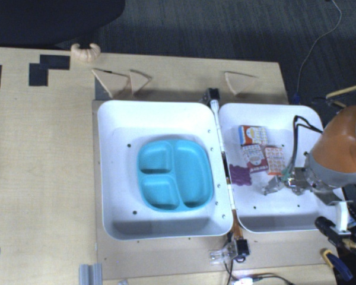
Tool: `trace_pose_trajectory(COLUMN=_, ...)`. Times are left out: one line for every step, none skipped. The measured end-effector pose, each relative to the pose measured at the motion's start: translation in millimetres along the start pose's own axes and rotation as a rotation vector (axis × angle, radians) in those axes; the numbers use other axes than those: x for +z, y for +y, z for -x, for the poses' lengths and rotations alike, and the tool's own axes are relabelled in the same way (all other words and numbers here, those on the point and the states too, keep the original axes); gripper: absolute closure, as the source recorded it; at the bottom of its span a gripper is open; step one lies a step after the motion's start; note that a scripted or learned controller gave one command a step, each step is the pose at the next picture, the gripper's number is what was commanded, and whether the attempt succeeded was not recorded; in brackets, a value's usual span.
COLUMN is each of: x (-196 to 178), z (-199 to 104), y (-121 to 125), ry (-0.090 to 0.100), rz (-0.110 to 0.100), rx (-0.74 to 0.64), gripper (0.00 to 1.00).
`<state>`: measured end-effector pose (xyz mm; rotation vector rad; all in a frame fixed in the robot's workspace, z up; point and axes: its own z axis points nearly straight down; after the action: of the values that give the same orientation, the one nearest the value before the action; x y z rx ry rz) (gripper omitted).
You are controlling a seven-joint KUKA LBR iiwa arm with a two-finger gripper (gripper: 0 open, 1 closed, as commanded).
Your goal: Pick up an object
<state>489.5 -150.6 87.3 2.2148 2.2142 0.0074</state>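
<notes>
In the right bin (pixel 267 218) lie a small white carton with orange and blue print (pixel 253 135), two red-and-white patterned packets (pixel 254 157) (pixel 274 159), and a purple flat piece (pixel 240 175) near the divider. My gripper (pixel 273 186) reaches in from the right and hovers low over the bin floor, just below the right-hand packet. Nothing shows between its tips. The orange band (pixel 341 144) of the arm sits over the bin's right edge.
The left bin (pixel 115 135) holds a light blue divided tray (pixel 175 174) with three compartments. A black and white bar (pixel 216 117) runs along the divider between the bins. Cables (pixel 302 129) loop near the arm on the right.
</notes>
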Motion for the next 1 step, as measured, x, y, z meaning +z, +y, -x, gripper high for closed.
trace_pose_trajectory(x=-11.5, z=-0.3, y=2.4, ry=0.000, rz=0.005, rx=-0.001, gripper=1.00)
